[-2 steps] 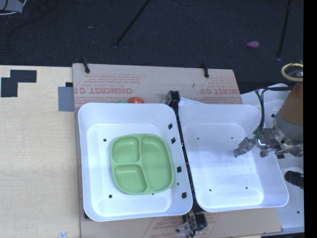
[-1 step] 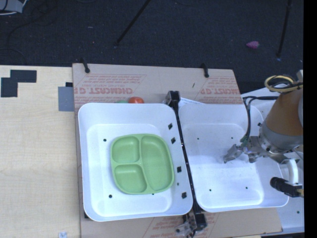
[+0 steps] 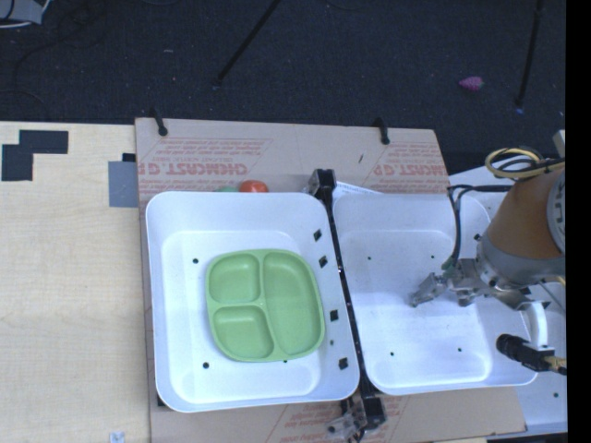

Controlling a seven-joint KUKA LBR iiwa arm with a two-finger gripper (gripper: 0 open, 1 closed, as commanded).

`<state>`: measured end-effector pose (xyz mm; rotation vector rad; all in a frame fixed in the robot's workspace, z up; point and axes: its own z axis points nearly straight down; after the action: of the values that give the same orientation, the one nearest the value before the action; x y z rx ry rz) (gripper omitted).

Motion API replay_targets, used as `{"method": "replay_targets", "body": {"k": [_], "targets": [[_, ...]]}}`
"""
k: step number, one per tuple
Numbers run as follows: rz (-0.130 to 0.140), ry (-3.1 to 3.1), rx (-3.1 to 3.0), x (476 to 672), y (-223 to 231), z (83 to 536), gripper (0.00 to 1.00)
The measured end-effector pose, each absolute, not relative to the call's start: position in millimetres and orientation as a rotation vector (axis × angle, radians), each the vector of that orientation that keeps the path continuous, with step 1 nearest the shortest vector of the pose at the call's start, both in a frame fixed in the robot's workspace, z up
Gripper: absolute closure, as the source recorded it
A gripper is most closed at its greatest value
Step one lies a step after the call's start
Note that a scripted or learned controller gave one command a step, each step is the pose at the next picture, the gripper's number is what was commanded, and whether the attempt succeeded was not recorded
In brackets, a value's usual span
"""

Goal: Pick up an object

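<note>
Camera view.

Item: green divided plate, three compartments, lying flat in the left bin, centre-left of the frame. Judged to be light, rigid moulded plastic with a smooth, likely slippery surface; not fragile. It lies low and broad, so it gives no purchase across its width. Best hold, by judgement: pinch the raised outer rim, or one of the ridges dividing the compartments.

Item: right bin, centre-right of the frame, white, shallow.

Item: gripper, over the right bin near its right wall, at the end of the arm entering from the right edge. Whether its grasping parts are spread or closed cannot be told at this angle; nothing shows held in it. It is well apart from the plate.

Item: small red-orange object, behind the left bin's upper rim, part hidden; kind unclear.

Item: cardboard sheet under both bins, on the counter.
</note>
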<state>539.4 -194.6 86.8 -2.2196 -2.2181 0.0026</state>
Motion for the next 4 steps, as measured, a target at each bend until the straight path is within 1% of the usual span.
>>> {"method": "replay_targets", "body": {"k": [1,2,3,4], "targets": [[0.001,-2.217,-2.223,540.1,-195.3,98.5,1.00],[0.000,-2.216,-2.227,541.4,-203.9,143.7,1.00],[-0.002,-2.225,-2.222,543.8,-209.6,205.4,1.00],[-0.001,-2.224,-2.221,544.2,-210.3,257.5,1.00]]}}
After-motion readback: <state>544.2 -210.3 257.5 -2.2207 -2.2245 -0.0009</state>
